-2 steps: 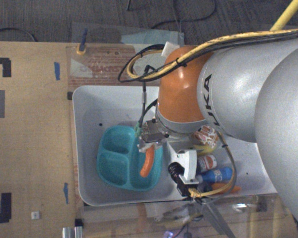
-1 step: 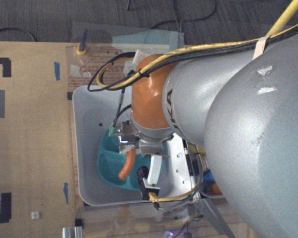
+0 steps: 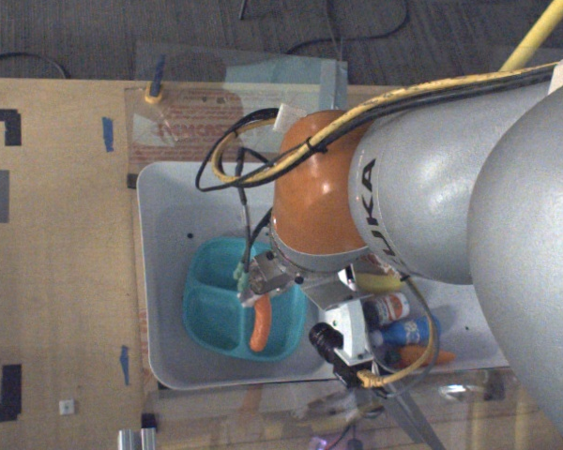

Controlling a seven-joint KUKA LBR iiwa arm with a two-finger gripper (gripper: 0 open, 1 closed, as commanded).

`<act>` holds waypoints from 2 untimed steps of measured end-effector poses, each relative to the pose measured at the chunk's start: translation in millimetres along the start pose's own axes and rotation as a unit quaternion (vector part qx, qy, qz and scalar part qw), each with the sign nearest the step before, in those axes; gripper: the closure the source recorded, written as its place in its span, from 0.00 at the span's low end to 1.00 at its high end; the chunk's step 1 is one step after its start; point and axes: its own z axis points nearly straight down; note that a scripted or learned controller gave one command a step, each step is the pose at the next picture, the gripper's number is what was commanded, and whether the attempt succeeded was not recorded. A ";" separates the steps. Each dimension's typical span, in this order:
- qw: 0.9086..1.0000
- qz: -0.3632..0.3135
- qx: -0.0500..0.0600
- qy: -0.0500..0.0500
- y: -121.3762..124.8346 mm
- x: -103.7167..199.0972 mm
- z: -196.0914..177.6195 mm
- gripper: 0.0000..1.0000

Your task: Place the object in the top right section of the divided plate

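The gripper (image 3: 253, 293) hangs over the teal divided plate (image 3: 206, 307), and its fingers look closed on the top end of an orange hot dog (image 3: 260, 328), which dangles upright above the plate's section nearest the arm. The plate sits in the left white bin (image 3: 164, 251), with bare floor toward the bin's far and left walls. Bottles and a carrot (image 3: 422, 354) crowd under the arm.

Arm (image 3: 403, 186) hides plate's (image 3: 206, 298) right edge, perhaps more.
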 end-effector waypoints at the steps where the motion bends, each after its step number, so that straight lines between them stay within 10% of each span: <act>1: 1.000 0.009 -0.002 -0.001 4.9 12.5 -7.2 1.00; 2: 0.995 -0.098 -0.001 0.000 -12.7 -34.7 -27.3 1.00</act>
